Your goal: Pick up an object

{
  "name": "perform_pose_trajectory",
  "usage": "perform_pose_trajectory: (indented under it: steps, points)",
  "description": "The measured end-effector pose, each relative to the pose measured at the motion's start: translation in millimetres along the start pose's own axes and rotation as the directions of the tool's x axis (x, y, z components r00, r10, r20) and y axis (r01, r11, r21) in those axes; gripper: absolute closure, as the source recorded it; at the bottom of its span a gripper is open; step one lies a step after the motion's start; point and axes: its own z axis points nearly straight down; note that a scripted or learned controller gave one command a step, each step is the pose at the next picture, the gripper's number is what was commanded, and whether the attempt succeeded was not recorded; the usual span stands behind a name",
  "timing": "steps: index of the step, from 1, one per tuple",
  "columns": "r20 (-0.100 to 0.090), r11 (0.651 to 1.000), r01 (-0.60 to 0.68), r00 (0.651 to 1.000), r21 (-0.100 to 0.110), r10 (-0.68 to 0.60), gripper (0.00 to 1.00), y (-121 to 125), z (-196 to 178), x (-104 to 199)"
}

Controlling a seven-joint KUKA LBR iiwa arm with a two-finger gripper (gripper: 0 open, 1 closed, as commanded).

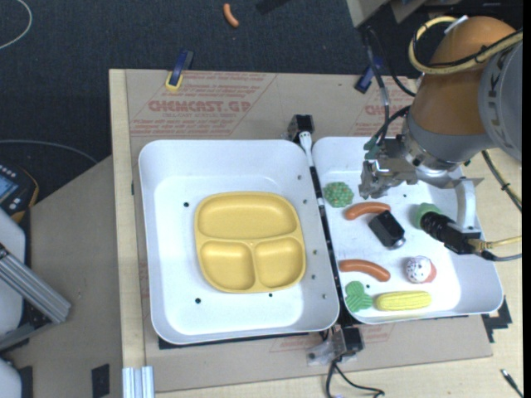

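The pale wooden desk (124,222) bears two glossy white plastic bins. Left of the right white bin (477,293), a yellow three-compartment plate (249,240). Inside that bin: smooth yellow corn cob (404,301), two sausages, and the metal end effector (375,181), its state unclear.

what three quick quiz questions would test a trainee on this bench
1. True or false: the yellow plate lies in the left bin.
2. How many sausages lie in the right bin?
3. Which lies nearest the gripper: A the corn cob, B the upper sausage, C the ball?

Key: 1 true. 2 two, the upper one and the lower sausage. 3 B.
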Motion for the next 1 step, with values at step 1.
perform_pose_trajectory:
  steps: [1]
  points:
    - [0.000, 1.000, -0.003, 1.000, 0.006, 0.003, 1.00, 4.0, 14.3, -13.2]
